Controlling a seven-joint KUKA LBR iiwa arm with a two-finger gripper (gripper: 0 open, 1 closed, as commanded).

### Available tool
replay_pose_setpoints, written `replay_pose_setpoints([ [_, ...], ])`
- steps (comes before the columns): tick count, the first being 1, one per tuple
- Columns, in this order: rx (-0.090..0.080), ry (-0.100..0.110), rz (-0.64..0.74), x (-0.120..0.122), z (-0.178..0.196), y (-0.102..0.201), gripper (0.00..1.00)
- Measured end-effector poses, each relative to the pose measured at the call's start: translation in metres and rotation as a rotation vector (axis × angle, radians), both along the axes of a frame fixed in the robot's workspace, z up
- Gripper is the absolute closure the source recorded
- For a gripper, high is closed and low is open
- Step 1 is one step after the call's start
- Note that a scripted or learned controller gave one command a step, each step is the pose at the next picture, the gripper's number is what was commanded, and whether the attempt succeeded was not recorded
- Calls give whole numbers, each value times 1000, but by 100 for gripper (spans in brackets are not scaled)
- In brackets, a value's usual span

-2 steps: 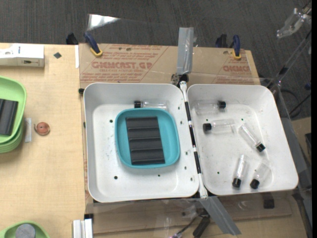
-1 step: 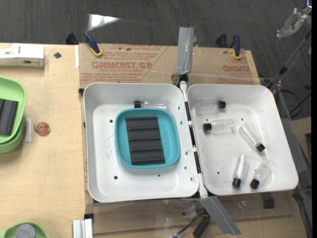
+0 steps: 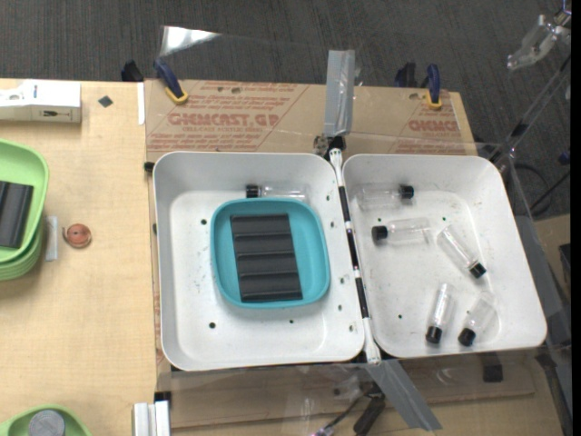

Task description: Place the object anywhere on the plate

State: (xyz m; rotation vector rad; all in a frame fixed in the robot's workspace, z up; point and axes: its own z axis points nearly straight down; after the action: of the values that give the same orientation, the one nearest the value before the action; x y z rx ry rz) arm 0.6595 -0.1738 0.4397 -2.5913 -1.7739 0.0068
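A teal square plate [image 3: 316,243] lies in the middle of the left bin [image 3: 182,316]. A black ribbed pad [image 3: 265,257] covers the plate's centre. Just behind the plate, a clear vial with a black cap [image 3: 263,191] lies on the left bin's floor. The right bin [image 3: 508,207] holds several clear vials with black caps. One vial [image 3: 404,191] is near the back, one [image 3: 398,233] is at the left, and one [image 3: 461,253] lies at a slant right of centre. Two more [image 3: 438,314] [image 3: 476,325] sit near the front.
A green dish [image 3: 23,243] with a black block sits at the left edge of the wooden bench. A small copper disc [image 3: 78,235] lies beside it. A white box [image 3: 36,101] is at the back left. Brown cardboard [image 3: 227,116] with clamps lies behind the bins.
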Motion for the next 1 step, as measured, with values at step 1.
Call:
replay_pose_setpoints([
  [1,0,0,0,0,0,0,0],
])
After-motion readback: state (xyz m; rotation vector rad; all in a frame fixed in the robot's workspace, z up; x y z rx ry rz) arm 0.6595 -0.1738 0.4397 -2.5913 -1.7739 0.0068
